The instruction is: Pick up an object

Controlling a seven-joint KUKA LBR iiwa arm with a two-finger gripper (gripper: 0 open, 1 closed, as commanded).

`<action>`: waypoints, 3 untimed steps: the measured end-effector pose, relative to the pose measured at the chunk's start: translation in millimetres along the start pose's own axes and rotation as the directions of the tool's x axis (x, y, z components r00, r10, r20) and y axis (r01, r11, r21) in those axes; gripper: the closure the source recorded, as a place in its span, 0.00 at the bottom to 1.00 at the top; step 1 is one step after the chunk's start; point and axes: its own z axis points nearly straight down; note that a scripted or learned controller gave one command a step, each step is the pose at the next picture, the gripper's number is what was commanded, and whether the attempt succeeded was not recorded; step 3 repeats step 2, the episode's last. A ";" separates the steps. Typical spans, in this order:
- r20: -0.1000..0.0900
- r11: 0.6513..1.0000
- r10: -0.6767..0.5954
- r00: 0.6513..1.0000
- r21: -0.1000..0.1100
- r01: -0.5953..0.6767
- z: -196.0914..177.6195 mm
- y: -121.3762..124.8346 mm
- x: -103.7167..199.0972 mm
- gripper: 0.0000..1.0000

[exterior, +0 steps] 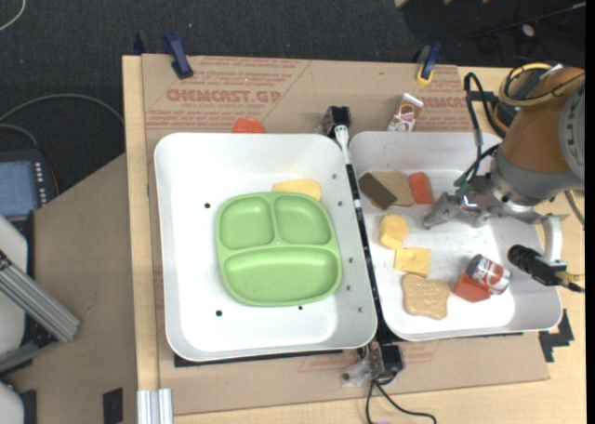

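Observation:
The right bin holds several toy foods: a brown slab, an orange-red block, a yellow wedge, a yellow cheese square, a toast slice, a red can and a red block. My gripper hangs low over the middle of this bin. It is just right of the yellow wedge and below the orange-red block. Nothing visible is lifted off the bin floor.
The left bin carries a green divided plate with a pale yellow piece behind it. A small carton and an orange disc lie on the cardboard behind the bins. Blue clamps hold the board.

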 end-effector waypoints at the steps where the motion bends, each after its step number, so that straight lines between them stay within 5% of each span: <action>1: 0.005 1.000 -0.004 1.000 -0.013 0.004 -3.5 63.4 64.6 0.00; 2: 0.007 1.000 -0.002 1.000 -0.017 0.003 -15.7 63.1 62.0 1.00; 3: 0.007 1.000 -0.002 1.000 -0.017 0.003 -15.7 63.1 62.0 1.00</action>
